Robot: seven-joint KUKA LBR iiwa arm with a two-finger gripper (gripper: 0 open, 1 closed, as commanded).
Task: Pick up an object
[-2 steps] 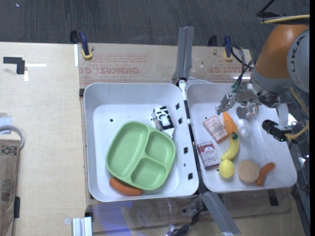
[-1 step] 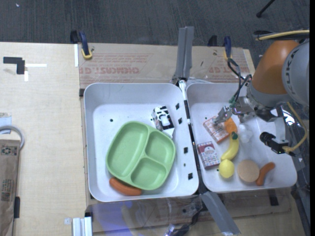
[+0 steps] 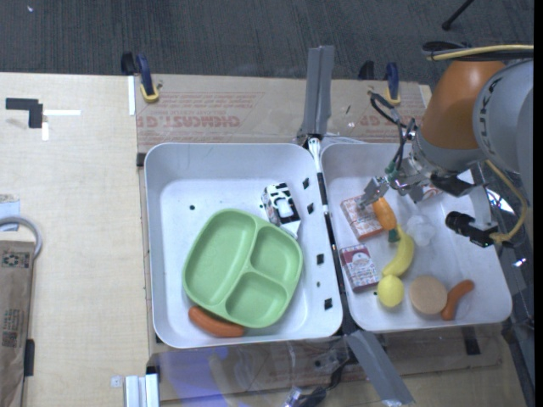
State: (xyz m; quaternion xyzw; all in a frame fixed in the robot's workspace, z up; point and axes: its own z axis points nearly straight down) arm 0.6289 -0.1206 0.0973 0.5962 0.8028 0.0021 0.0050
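Where the bench came nearest, the left bin (image 3: 161,253) held a sausage (image 3: 216,322) under the near rim of a green divided plate (image 3: 243,267), with a small black-and-white object (image 3: 281,204) just beyond. Nearest in the right bin (image 3: 488,308) lay another sausage (image 3: 457,298), a round tan piece (image 3: 428,295) and a lemon (image 3: 389,290), then a banana (image 3: 400,254) and two red cartons (image 3: 359,267). Farther back, the gripper (image 3: 379,193) hung just above an orange carrot (image 3: 385,214); whether its fingers were spread or pinching, I cannot tell.

Plate (image 3: 243,268) in left bin (image 3: 170,227); banana (image 3: 400,255) right bin (image 3: 488,308).
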